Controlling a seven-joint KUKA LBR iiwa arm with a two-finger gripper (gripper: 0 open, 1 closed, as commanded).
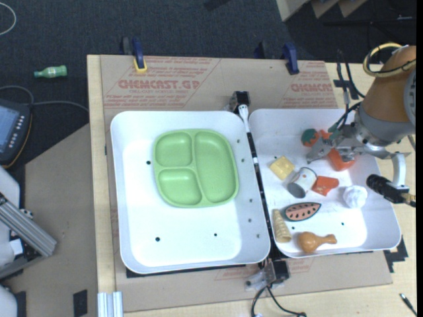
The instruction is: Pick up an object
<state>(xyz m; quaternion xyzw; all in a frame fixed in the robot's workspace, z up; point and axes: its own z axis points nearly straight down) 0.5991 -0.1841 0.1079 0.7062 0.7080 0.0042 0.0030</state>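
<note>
I work in a robotics lab. My bench is a brown board (218, 78) printed with a plastics brand name, held by blue clamps (139, 53) over dark carpet (79, 12). Cables (271, 299) trail off its front edge, and a teach pendant (12, 131) lies at the left beside aluminium framing (26, 226).

One camera sits high above the tabletop (198, 71) and looks down at a slant. It is far enough back to see both white bins, the left bin (132, 197) and the right bin (377, 226), plus dark floor (99, 12), which looks like carpet.
</note>
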